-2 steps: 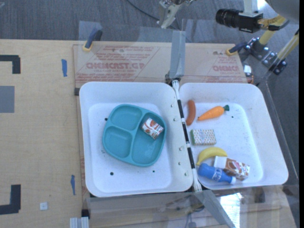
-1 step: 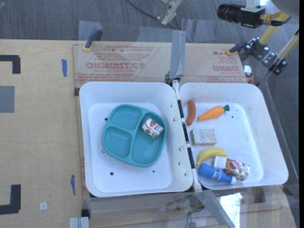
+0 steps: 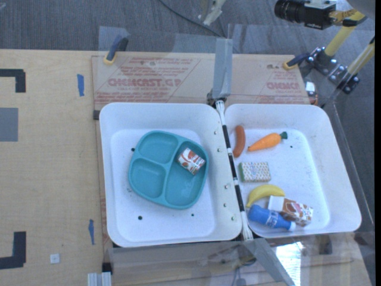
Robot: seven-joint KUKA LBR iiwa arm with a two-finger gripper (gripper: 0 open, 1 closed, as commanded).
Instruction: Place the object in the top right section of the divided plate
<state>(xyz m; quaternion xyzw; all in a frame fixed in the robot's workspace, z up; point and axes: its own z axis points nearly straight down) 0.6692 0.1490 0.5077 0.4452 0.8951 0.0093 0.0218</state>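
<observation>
A teal divided plate (image 3: 152,177) lies in the left white bin (image 3: 116,207). A small red and white can (image 3: 191,160) lies on its side in the plate's top right section, tilted against the section's ridge. The plate's other two sections hold nothing.
The right white bin (image 3: 333,159) holds a reddish sausage (image 3: 239,140), an orange carrot (image 3: 266,142), a speckled green block (image 3: 255,171), a banana (image 3: 265,192), a blue bottle (image 3: 269,218) and a brown packet (image 3: 297,211). Behind the bins lies cardboard (image 3: 155,79). A camera on a mount (image 3: 305,11) stands at the top right.
</observation>
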